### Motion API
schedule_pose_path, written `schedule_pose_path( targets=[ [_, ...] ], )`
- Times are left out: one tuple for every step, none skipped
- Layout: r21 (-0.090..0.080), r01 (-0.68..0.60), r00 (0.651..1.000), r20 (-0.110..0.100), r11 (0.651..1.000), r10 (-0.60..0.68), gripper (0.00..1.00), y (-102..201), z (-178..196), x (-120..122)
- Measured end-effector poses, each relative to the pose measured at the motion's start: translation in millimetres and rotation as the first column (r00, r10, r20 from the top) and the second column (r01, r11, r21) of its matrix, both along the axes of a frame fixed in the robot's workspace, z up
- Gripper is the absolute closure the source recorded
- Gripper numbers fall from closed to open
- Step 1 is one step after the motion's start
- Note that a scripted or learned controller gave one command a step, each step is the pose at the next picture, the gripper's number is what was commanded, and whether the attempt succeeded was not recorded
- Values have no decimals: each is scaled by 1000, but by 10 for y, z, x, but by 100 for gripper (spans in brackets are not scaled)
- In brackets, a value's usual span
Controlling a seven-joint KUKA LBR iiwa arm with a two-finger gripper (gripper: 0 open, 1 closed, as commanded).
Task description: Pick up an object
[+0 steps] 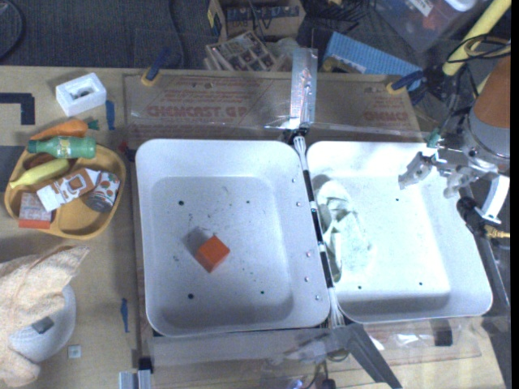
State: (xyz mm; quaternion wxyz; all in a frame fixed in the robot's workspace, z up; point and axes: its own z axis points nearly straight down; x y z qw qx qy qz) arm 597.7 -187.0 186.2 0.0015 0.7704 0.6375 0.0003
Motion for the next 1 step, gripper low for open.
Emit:
schedule_pose_path(
  targets=[
    [1,27,1000,-1,1000,-27,0,670,-785,564]
  ],
)
